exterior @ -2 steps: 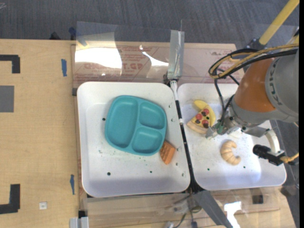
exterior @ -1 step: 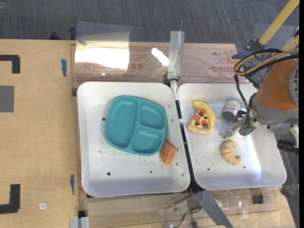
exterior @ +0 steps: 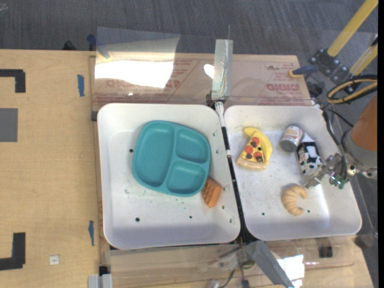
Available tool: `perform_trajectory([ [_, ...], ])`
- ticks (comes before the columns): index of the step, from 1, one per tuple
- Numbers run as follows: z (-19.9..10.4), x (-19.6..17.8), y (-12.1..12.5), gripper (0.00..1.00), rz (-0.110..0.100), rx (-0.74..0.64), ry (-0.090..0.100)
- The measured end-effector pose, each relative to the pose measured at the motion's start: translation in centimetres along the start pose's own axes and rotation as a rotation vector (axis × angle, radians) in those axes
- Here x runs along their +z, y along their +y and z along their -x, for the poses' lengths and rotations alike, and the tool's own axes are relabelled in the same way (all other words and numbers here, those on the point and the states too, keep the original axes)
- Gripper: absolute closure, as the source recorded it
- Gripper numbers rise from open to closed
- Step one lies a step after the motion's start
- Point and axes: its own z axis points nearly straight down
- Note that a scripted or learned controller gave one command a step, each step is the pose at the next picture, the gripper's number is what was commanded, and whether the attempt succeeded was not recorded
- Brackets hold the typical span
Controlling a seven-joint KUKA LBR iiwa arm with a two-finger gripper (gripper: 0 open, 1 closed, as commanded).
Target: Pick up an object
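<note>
White plastic right bin (exterior: 342, 227) carries my candidates: a pizza-slice toy (exterior: 255, 149) near its left edge, a tan croissant toy (exterior: 293, 198) toward the front, and a small black-and-white cow figure (exterior: 309, 155) beside a can (exterior: 291, 138). My gripper (exterior: 318, 177) sits just beside the cow; I can't tell its state. I judge nothing is lifted yet.

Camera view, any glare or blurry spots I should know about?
Camera view: strong glare on the clear panel behind the left bin; the hand looks slightly blurred; the teal plate and pizza toy are sharp, with soft shadows.
</note>
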Motion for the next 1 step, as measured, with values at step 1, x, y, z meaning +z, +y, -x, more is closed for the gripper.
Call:
perform_trajectory([
  [1,0.14,-1.18,0.22,1.0,0.003,-0.003,-0.007],
])
